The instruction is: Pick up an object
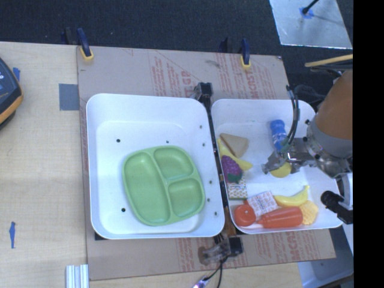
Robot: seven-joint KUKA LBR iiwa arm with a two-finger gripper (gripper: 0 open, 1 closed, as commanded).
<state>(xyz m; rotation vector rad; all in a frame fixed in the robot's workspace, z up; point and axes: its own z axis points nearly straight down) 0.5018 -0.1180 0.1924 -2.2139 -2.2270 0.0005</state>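
Within the right-hand bin [264,108], the arm [336,116] reached in from the bin's right wall, and the hand [277,162], its opening impossible to judge, stood directly over a small yellow object [281,171] just below the blue bottle [277,133].

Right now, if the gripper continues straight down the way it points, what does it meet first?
Most likely the small yellow round object lying in the right bin. The gripper sits directly over it, with the blue bottle just behind. Depth is unclear from this slanted view, so contact may already exist.
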